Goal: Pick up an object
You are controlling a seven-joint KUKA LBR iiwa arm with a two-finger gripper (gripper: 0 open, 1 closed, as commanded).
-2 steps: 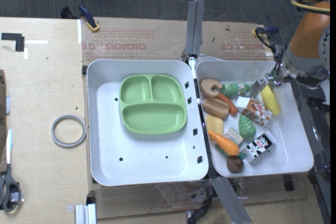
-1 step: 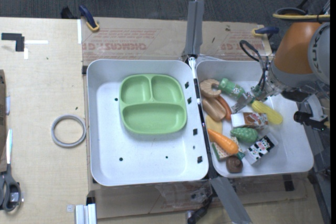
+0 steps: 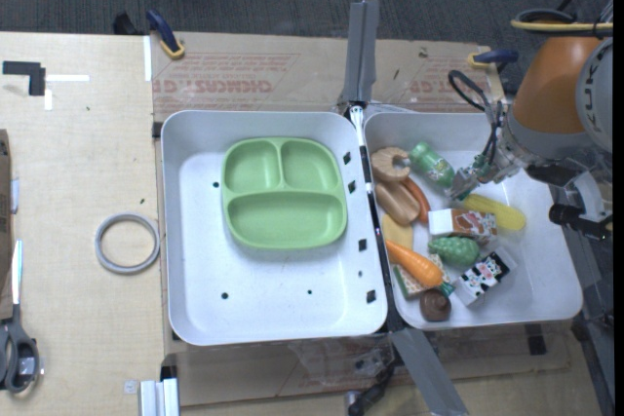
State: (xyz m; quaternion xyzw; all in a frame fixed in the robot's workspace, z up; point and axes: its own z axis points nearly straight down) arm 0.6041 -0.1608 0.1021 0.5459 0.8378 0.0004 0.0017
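Claw (image 3: pixel 475 174) low in right bin (image 3: pixel 551 292), over the toy pile between green bottle (image 3: pixel 432 165) and yellow corn (image 3: pixel 495 210) (likely targets); its grip can't be made out. Left bin (image 3: pixel 185 239) has green tray (image 3: pixel 284 192).

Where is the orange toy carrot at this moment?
The orange toy carrot lies in the right white bin, near its left wall, between a yellow cheese wedge above and a brown round toy below.
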